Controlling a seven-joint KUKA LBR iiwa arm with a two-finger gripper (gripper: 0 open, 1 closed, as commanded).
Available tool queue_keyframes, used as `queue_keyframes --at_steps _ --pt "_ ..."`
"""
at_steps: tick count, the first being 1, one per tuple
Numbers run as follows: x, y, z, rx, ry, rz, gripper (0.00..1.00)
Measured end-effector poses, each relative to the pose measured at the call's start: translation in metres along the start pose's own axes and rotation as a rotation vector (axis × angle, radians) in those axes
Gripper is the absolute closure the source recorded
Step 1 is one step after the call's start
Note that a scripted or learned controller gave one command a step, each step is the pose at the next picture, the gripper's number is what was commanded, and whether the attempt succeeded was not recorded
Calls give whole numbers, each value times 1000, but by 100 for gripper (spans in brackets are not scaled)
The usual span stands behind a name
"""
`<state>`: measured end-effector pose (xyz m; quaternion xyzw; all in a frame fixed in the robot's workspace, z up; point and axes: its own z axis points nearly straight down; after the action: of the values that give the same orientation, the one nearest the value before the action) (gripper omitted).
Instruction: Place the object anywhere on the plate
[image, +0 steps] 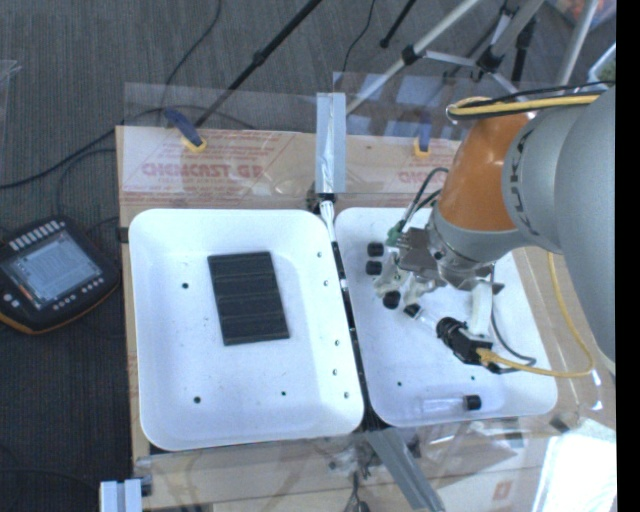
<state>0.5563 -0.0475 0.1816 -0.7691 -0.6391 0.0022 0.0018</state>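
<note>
The dark ribbed plate lies flat in the left bin. A small clear object with a black tip rests near the right bin's front edge. The gripper hangs over the right bin, well apart from that object.

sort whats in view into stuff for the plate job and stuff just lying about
For the job:
- flat dark ribbed rectangular plate, left white bin
- claw, over right white bin
- small clear tube with black cap, possibly the object

Lying about:
- black handheld pendant with screen

arm cropped at right, hand fingers unclear
</note>
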Motion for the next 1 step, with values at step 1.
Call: queue_keyframes --at_steps 1 --pt "90 4 -37 -1 -1 116 100"
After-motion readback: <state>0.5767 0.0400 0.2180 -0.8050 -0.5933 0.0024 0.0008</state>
